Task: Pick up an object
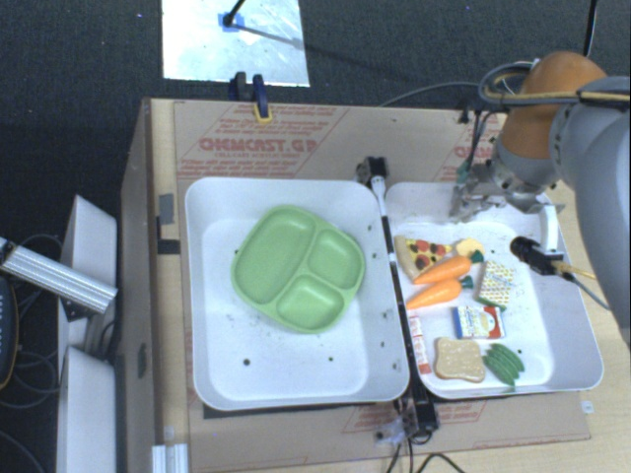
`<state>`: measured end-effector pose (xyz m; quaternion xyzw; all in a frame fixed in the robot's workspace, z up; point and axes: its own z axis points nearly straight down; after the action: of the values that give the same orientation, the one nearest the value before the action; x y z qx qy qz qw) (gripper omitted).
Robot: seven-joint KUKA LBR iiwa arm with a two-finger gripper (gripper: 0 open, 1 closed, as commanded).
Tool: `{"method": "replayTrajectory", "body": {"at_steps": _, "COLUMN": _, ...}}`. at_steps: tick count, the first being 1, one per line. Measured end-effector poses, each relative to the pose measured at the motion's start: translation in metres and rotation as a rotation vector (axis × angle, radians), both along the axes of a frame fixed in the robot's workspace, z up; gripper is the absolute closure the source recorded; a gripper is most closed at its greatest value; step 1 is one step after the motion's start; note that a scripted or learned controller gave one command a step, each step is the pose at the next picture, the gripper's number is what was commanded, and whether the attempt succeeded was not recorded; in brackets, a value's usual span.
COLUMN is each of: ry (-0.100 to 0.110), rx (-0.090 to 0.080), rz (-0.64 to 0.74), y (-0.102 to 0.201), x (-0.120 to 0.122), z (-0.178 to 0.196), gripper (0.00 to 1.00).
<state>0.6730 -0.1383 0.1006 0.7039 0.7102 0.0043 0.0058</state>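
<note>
Carrots mid right bin, beside pizza slice; hand above bin's far edge, grip state unclear.

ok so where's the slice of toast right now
The toast slice lies in the right bin near its front edge, just left of the green pea pod and below the small red and blue carton.

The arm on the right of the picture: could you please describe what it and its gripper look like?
The arm is a thick, rounded, grey tube with an orange band above the wrist. Thin cables loop beside that band. The gripper is a small metal-grey piece, too blurred for finer detail.
</note>
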Motion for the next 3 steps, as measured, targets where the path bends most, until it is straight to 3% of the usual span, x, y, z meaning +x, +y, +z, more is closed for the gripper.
{"method": "replayTrajectory", "body": {"at_steps": 1, "ry": 0.001, "rx": 0.000, "rz": 0.001, "y": 0.000, "x": 0.000, "z": 0.000, "gripper": 0.00}}
{"method": "replayTrajectory", "body": {"at_steps": 2, "ry": 0.013, "rx": 0.000, "rz": -0.007, "y": -0.021, "x": -0.055, "z": -0.016, "gripper": 0.00}}
{"method": "replayTrajectory", "body": {"at_steps": 3, "ry": 0.009, "rx": 0.001, "rz": -0.005, "y": -0.017, "x": -0.003, "z": -0.015, "gripper": 0.00}}
